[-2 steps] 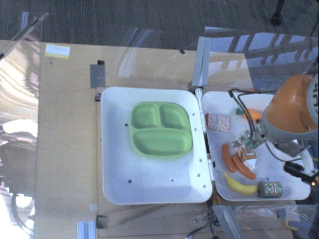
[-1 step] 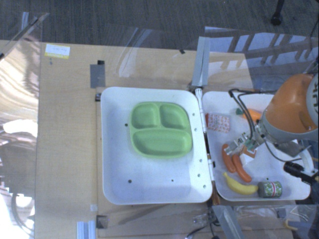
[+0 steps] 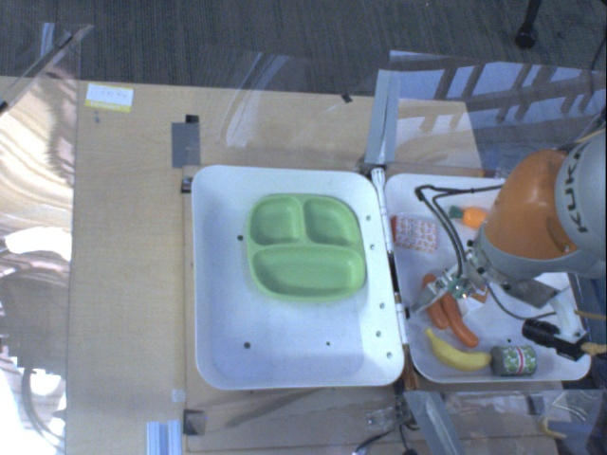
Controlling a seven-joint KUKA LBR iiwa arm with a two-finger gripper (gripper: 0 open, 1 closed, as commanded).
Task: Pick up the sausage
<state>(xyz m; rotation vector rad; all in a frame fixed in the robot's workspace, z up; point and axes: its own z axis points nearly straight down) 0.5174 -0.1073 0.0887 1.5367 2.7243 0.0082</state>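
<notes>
The arm (image 3: 550, 216) hid the gripper (image 3: 457, 290), whose state you could not tell; the sausage (image 3: 453, 318) looked soft and slippery, best taken mid-length.

Grey arm (image 3: 579, 207) with orange band (image 3: 531, 211), black cable (image 3: 446, 218), dark lettering.

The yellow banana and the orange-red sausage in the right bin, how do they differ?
The yellow curved banana is paler and thicker than the orange-red sausage. The banana lies nearly level along the white right bin's near edge, while the sausage slants diagonally above it. The banana lies in the open; the sausage sits right under the arm's hand. Both are elongated and share that bin.
</notes>
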